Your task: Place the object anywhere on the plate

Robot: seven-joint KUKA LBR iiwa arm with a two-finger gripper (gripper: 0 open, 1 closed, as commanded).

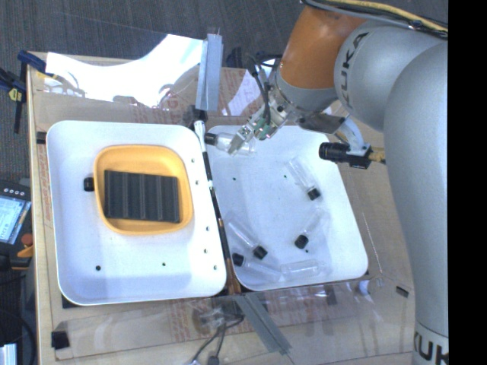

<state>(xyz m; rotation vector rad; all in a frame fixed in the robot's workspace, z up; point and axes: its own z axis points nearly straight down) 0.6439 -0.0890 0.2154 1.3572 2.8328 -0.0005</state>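
The bulky, smooth grey metal arm (403, 128) bears dark "KUKA" lettering, a glossy orange band (316, 48) above the wrist, and a black-and-yellow cable (380, 10) along its top.

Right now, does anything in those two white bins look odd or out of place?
Mildly. The yellow plate in the left bin carries a dark ribbed block. In the right bin, clear tubes with black caps lie scattered at different angles, none lined up.

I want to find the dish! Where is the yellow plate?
The yellow plate sits in the left white bin, toward its upper middle, with a dark ridged block lying on it.
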